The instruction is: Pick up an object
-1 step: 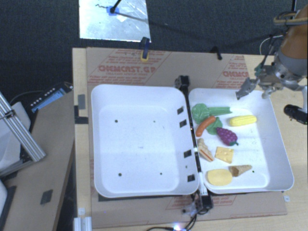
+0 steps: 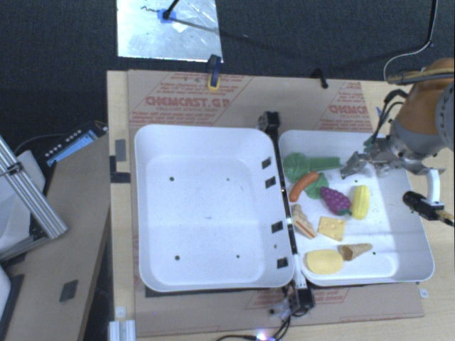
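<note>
The right bin [image 2: 409, 244] holds several toy foods: a green leafy vegetable [image 2: 304, 165], an orange carrot [image 2: 304, 183], purple grapes [image 2: 335, 200], a yellow corn cob [image 2: 361, 201], a hot dog [image 2: 303, 223], a cheese slice [image 2: 330, 228], a cone [image 2: 355, 250] and a yellow lemon [image 2: 324, 262]. My gripper [image 2: 353, 165] hangs low over the back of this bin. It points left, just right of the green vegetable's stem and above the grapes and corn. I see nothing held in it.
The left bin [image 2: 206, 204] sits beside the right one, with black clips [image 2: 274, 183] along the shared wall. A yellow clamp [image 2: 213, 73] and a silver sheet [image 2: 168, 18] lie behind the bins. The arm's wrist [image 2: 423, 130] overhangs the right bin's far corner.
</note>
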